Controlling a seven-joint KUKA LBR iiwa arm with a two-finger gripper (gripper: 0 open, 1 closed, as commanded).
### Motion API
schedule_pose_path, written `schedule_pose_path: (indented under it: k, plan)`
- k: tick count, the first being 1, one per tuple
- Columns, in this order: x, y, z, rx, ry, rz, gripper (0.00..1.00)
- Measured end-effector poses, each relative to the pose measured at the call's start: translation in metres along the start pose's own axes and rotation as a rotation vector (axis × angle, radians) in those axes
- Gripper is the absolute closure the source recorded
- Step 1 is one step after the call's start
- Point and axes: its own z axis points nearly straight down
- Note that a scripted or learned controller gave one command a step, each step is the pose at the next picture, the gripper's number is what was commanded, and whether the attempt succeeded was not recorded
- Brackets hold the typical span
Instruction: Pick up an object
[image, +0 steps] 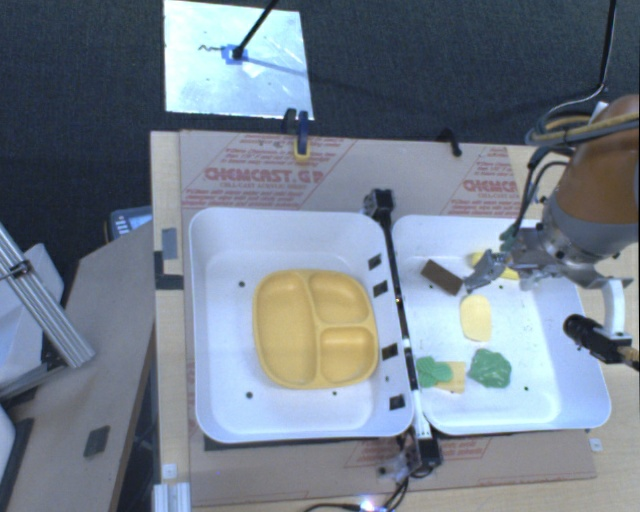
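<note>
Brown block (440, 276) untouched on right bin (575, 415) floor, just left of gripper (487, 268). Nothing seen between fingers; opening cannot be judged. Pick not yet made: descent, closure, lift outstanding.

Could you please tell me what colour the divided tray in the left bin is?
The divided tray is pale yellow, seen in the camera view.

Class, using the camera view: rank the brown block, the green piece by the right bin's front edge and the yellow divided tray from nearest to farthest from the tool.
1. Brown block: just left of the tool.
2. Green piece: right bin, front.
3. Yellow divided tray: left bin.
</note>
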Motion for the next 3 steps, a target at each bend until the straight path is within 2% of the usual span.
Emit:
schedule_pose_path:
  k: [1, 2, 3]
  plan:
    - [-0.028, -0.043, 0.116, 0.013, 0.001, 0.006, 0.0]
    - [-0.026, -0.038, 0.098, -0.002, -0.001, 0.002, 1.0]
    - [0.005, 0.003, -0.068, -0.021, -0.003, -0.007, 1.0]
